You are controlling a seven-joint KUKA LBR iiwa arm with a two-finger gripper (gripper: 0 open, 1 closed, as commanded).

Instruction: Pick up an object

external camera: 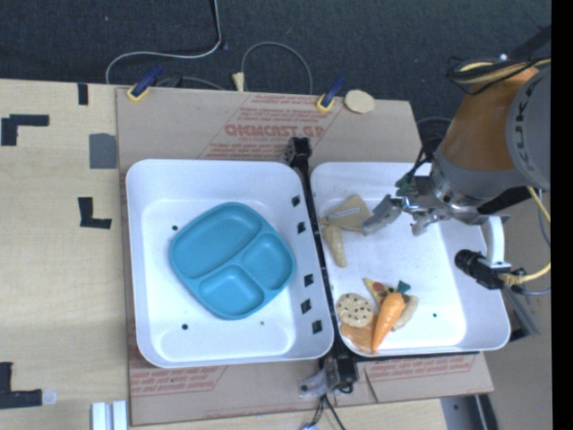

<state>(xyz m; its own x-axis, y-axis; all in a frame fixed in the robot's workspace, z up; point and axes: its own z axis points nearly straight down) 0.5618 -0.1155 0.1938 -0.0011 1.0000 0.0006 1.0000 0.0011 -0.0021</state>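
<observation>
The gripper (400,215) hangs open and apparently empty over the right bin (483,330), fingers spread near the beige piece (347,211), likely lined up to grab it.

Wooden bench (54,240) carries cardboard sheet (269,124) (printed red); two white bins (143,240) on top.

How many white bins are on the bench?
2. The left bin holds a blue divided plate. The right bin, touching its side, holds toy food, including a carrot and a cookie. None look hidden.
</observation>
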